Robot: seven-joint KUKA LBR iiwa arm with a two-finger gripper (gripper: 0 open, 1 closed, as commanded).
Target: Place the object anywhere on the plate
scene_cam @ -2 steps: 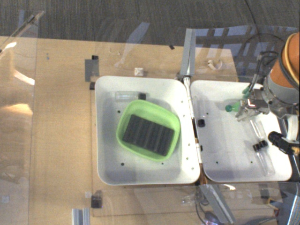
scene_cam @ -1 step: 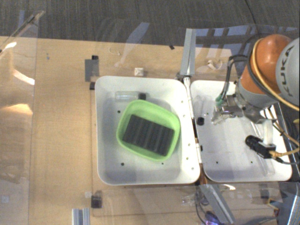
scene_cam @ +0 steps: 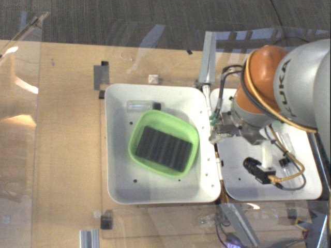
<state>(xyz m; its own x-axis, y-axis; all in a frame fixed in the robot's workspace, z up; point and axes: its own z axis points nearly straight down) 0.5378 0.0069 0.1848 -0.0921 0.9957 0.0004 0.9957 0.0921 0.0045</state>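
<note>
The robot arm [scene_cam: 289,81] hangs over the right bin [scene_cam: 305,190].
A dark ridged block [scene_cam: 164,148] lies on the green plate [scene_cam: 135,138] in the left bin [scene_cam: 119,185]. I cannot tell if the claw is open or closed.

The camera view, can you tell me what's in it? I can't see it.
A green plate with a dark ridged object on it sits in the left white bin. The grey and orange robot arm hangs over the right bin, on a wooden bench.
</note>
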